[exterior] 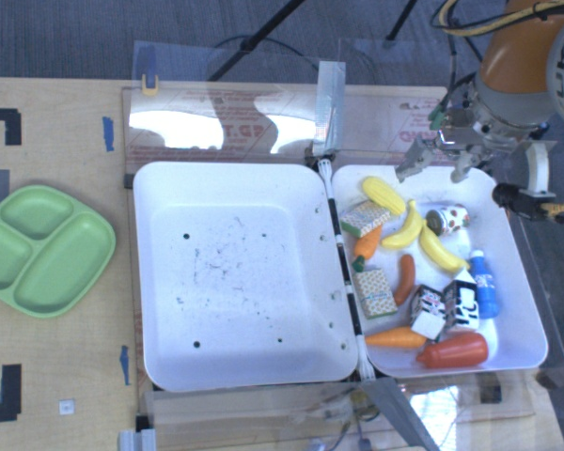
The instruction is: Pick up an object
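My gripper hangs over the far edge of the right bin, open, with nothing between its fingers. Just below it lie a yellow banana and a small round brown and white toy. Further in the bin are two more bananas, an orange carrot, a small cracker box, a waffle piece, a red sausage, a blue bottle, a black and white carton, a second carrot and a red bottle.
The left bin lies beside the right one, with a dividing rim between them. A green sectioned plate rests on the bench at far left. A clear panel stands behind the bins.
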Robot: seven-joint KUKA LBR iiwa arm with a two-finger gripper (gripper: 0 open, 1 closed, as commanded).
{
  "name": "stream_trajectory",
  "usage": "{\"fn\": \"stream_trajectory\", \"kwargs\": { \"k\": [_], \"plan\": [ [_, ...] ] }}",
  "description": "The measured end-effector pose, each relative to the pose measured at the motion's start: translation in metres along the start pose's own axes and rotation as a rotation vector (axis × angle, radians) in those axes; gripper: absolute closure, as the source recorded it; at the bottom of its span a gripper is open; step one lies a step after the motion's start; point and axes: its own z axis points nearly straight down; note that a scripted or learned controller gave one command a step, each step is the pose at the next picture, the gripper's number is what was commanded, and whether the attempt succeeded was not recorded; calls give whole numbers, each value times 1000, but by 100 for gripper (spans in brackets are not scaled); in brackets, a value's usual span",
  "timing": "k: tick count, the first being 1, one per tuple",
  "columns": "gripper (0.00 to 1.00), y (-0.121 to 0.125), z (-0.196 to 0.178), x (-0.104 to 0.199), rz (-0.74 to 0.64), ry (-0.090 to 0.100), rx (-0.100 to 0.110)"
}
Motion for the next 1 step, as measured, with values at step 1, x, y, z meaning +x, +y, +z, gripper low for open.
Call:
{"fn": "stream_trajectory", "kwargs": {
  "k": [1],
  "plan": [
    [0, 1, 83, -49, 22, -1, -1]
  ]
}}
